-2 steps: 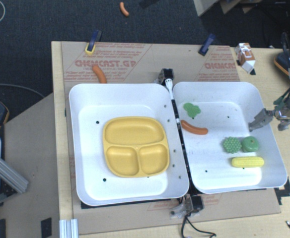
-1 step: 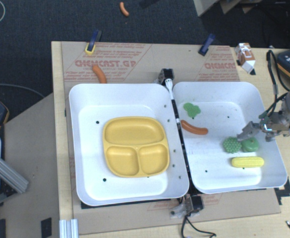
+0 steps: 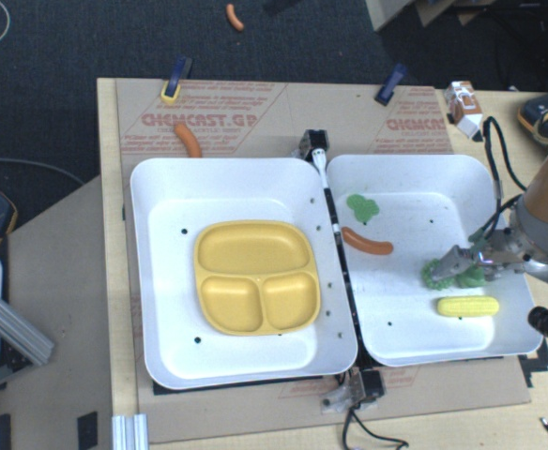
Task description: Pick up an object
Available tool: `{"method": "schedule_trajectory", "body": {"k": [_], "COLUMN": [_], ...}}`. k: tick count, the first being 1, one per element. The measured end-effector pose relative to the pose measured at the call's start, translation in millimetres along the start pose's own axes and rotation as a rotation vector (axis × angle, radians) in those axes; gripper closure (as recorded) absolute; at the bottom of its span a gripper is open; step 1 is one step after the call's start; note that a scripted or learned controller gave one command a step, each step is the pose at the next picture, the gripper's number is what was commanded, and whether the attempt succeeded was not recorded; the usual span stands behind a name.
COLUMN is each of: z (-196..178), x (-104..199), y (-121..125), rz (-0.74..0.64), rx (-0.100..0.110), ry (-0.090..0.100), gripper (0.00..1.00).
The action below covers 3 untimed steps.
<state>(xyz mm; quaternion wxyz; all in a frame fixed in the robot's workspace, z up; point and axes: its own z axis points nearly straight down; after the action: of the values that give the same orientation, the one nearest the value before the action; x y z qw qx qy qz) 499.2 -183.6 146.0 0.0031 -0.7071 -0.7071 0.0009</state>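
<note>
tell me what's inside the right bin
The right bin holds a green leafy piece, an orange hot dog, a yellow corn cob and a green item at the gripper, which partly covers it.

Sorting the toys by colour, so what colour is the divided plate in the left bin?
Yellow: the divided plate, seen in the camera view.

Two white bins sit side by side. The left bin (image 3: 152, 251) holds a yellow divided tray (image 3: 255, 276). The right bin (image 3: 415, 336) holds a green leaf piece (image 3: 362, 207), a hot dog (image 3: 367, 242) and a corn cob (image 3: 467, 306). The gripper (image 3: 462, 262) is low over a green object (image 3: 440, 273).
</note>
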Motion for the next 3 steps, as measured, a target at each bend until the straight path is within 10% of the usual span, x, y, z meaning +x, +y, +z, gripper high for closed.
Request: {"method": "schedule_trajectory", "body": {"k": [1,2,3], "z": [34.0,47.9,40.8], "x": [-6.7,-5.7,-3.8], "y": [6.7,5.1,4.5], "rz": [0.003,0.002,0.001], "rx": [-0.029,-0.013,-0.010], "ry": [-0.019,-0.009,-0.007], "gripper": [0.00,0.00,1.00]}}
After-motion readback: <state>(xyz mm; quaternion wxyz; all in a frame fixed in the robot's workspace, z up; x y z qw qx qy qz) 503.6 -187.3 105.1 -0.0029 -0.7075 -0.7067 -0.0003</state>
